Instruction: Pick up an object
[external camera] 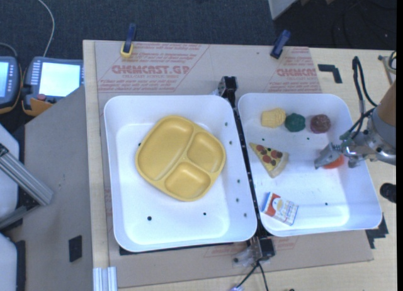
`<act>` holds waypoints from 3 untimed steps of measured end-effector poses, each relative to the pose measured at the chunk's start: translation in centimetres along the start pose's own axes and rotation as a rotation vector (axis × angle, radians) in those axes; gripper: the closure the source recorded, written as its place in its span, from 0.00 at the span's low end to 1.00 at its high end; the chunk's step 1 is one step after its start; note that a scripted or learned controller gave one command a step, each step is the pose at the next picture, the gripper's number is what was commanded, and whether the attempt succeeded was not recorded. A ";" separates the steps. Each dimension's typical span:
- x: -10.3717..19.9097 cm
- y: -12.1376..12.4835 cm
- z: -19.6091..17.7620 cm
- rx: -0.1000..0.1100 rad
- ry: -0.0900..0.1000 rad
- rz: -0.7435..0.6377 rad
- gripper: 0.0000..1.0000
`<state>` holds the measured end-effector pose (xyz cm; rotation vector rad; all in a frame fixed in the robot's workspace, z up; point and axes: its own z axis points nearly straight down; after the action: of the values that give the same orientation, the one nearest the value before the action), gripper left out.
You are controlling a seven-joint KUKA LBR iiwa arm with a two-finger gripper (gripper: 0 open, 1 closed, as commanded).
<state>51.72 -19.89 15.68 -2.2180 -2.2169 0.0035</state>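
Observation:
My gripper is low over the right side of the right bin, reaching in from the right. A small orange-red object sits right at its tip, partly covered by it; I cannot tell whether it is held. Further left in that bin lie a pizza slice toy and a small white, red and blue carton. Along the bin's far side sit a yellow piece, a green piece and a dark red piece.
The left bin holds a yellow divided plate. A black divider clamp joins the bins at the back. Blue clips pin the cardboard under the bins.

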 end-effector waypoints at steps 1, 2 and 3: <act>0.2 -0.1 4.3 0.001 0.000 0.000 0.00; 0.3 -0.2 7.4 -0.001 0.000 0.000 0.00; 0.2 -0.1 6.2 -0.006 -0.003 0.000 1.00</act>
<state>51.58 -19.65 9.50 -2.2228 -2.2206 0.0003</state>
